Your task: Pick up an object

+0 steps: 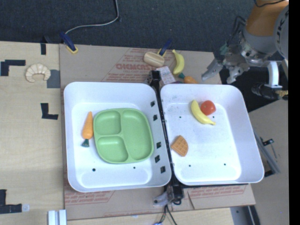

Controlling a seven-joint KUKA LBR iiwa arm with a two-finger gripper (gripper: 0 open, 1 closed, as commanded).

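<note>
Hovering above the back right corner of the right bin (243,125) is the gripper (222,74), up at the top right of the view with the orange band of the arm (265,20) showing above it. Its fingers (209,71) are standing apart, and nothing is sitting between them. Down in the right bin, a yellow banana (200,113) is lying on a slant with a red tomato (208,107) touching its upper side, and a waffle-like cracker (179,146) is resting nearer the bin's left wall. Over in the left bin (75,125), a green divided plate (123,135) is sitting in the middle, and an orange carrot (87,127) is lying just beside its left edge. Behind the bins on the counter (28,139), a bread roll (153,58) and a second banana (178,62) are lying, and a croissant (37,72) is sitting far off to the left.
</note>
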